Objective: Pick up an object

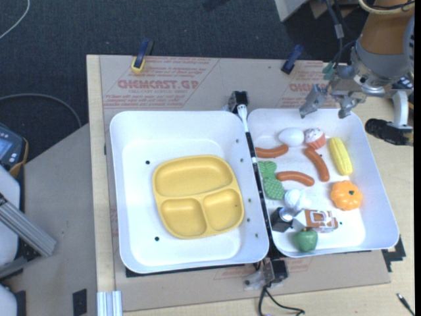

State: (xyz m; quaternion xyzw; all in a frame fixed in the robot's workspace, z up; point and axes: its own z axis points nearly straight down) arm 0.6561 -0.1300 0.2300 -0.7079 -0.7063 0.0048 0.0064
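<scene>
Two bins sit side by side on the counter [197, 84]. The left bin [131, 176] holds a yellow tray [197, 196] with three compartments. The right bin [375, 176] holds toy food: an egg [290, 136], three sausages [272, 152], corn [340, 155], a pumpkin [346, 195], a green apple [306, 240], a green leaf [270, 180], and a small carton [320, 220]. My pincer [327, 104] hangs released, fingers spread, above that bin's far rim, grasping nothing. The egg lies nearest below it. Two clamps [141, 56] grip the counter's far edge.

Grey arm [385, 41], orange band
</scene>
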